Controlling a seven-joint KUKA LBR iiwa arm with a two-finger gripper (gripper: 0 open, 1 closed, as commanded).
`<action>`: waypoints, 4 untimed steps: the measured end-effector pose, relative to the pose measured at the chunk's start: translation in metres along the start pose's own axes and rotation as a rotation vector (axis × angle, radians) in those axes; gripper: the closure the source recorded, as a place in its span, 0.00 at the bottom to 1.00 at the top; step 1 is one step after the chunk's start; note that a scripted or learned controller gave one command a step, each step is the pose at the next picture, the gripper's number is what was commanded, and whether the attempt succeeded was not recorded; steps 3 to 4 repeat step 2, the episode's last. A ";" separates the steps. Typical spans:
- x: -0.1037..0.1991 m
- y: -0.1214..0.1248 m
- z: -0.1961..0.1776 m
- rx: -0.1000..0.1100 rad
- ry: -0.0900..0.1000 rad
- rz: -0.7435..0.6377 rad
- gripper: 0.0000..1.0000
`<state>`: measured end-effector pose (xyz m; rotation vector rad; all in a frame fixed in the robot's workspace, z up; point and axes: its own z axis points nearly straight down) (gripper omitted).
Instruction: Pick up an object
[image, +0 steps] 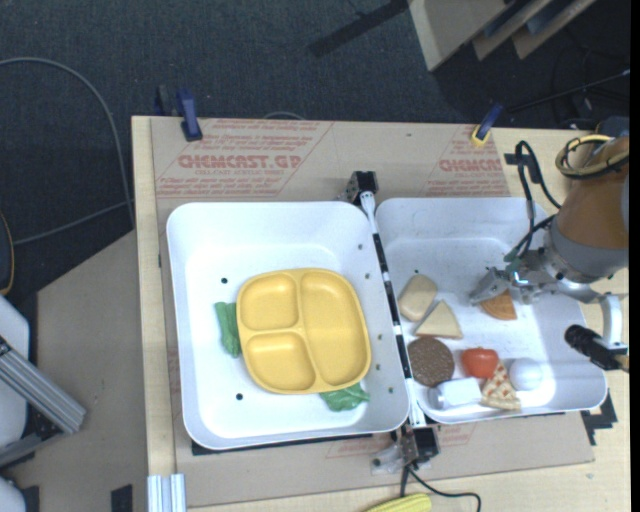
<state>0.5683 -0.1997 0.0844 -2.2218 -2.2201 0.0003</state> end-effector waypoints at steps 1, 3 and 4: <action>0.000 0.001 -0.010 -0.003 -0.001 0.000 1.00; 0.085 0.021 0.000 -0.001 0.000 -0.002 1.00; 0.085 0.021 0.000 -0.001 0.000 -0.002 1.00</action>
